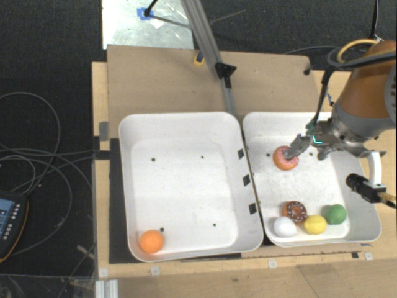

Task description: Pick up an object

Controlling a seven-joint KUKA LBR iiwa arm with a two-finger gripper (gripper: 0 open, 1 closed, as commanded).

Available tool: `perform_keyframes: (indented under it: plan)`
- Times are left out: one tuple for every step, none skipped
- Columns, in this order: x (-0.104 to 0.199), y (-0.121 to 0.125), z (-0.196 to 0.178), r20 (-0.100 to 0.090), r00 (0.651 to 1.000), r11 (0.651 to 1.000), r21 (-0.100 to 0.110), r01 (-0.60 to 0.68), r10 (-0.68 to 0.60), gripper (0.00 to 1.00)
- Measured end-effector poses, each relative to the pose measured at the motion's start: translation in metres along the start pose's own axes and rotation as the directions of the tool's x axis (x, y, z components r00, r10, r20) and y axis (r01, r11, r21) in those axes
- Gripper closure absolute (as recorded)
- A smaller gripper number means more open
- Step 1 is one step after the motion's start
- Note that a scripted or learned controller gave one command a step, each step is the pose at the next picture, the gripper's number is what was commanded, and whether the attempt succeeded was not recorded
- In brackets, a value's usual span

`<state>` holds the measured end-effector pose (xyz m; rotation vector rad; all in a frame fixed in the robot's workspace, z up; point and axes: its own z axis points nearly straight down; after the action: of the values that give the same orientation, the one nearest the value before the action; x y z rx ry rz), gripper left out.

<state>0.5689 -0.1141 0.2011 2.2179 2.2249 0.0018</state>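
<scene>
1. One target picked out among several: pink ring-shaped doughnut [286, 158], lying flat on the floor of the right bin [363, 228], upper-middle part.
2. Fingers [301, 144] seen as a dark slanted pair at the end of the gripper [299, 146], tips down at the doughnut's upper right rim, touching it or just above it; cannot tell which.
3. Spread of the fingers too blurred and dark to read; no saying whether open or closed, and nothing plainly seen between them.
4. Deciding relation: doughnut lying down-left of the fingertips, its centre hole a little beyond them, away from the arm [372, 92].
5. No long axis to speak of, being round; any approach angle about as good, provided the rim falls between the fingers.
6. Judged need: small shift toward the doughnut's centre or over one side of the ring, then down and close.
7. Other things well clear of the fingers, nearer the front wall: chocolate doughnut [294, 211], white ball [285, 226], yellow lemon [315, 224], green ball [335, 214].
8. Orange ball [151, 241] far off in the left bin [180, 121], across the divide.
9. Both bins resting on the desk [186, 79].
</scene>
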Motion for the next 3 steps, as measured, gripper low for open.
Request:
perform_keyframes:
  plan:
    - [0.004, -0.006, 0.044, 0.0, 1.0, 1.0, 0.004, -0.002, 0.002, 0.0]
    - [0.002, -0.009, 0.107, 0.0, 1.0, 1.0, 0.006, -0.003, 0.003, 0.0]
    - [0.001, -0.008, 0.109, 0.001, 1.0, 1.0, -0.001, -0.003, 0.003, 0.0]
